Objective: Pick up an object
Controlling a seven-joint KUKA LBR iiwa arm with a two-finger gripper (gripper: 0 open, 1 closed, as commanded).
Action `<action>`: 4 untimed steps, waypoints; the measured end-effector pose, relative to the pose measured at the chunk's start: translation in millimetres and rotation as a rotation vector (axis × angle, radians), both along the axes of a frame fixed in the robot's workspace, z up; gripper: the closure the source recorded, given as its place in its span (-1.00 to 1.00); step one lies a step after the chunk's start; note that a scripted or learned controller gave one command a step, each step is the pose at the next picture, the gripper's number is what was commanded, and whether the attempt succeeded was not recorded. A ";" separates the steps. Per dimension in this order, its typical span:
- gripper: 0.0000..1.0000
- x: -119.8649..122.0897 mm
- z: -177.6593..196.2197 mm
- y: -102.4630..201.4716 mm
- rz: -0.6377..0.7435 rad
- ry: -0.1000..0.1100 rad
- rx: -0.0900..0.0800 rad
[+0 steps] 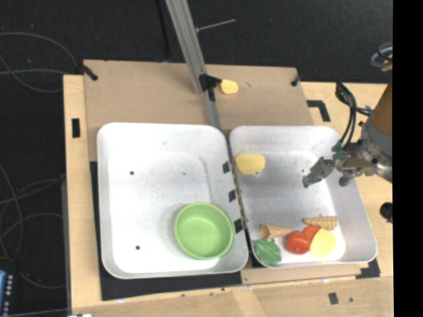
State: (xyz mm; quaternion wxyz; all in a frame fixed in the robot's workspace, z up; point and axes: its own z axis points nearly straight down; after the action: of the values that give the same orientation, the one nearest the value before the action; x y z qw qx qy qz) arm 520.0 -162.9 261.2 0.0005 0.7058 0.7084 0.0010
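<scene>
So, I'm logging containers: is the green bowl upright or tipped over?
Upright. The green bowl sits in the left bin with its round opening facing up, the inside visible and nothing in it.

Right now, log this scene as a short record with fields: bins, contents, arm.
left bin: holds a green bowl near its front right corner
right bin: pale yellow piece by the divider; along the front edge a green piece, two cones, a red piece, a yellow round piece
bench: small yellow piece behind the bins
gripper: over the right bin's right side, nothing visibly between its jaws
</scene>
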 end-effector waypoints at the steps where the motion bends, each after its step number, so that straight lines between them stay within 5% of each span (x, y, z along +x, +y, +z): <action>1: -1.00 0.0 0.0 -0.1 -0.001 0.000 0.000; 4: -1.00 -8.8 -161.7 6.0 -0.006 0.002 -0.004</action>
State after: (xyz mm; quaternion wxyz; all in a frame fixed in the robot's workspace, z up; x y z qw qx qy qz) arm 511.2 -157.0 99.5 0.0011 0.7079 0.7064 -0.0009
